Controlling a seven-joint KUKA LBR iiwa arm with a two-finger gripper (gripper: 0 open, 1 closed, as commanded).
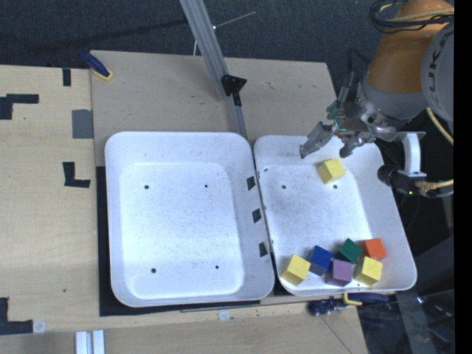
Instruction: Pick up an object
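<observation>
Hovering over the right white bin's (pixel 383 220) far edge, the two-finger gripper (pixel 328 146) was seen spread open, unloaded, beside a small yellow cube (pixel 331 170).

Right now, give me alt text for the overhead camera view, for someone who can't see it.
A grey and orange robot arm reaches in from the right, its end effector open above a lone yellow cube at the far end of the right white bin. Six more cubes, yellow, blue, green, purple, orange and yellow, cluster at that bin's near end; the left white bin lies beside it.
</observation>
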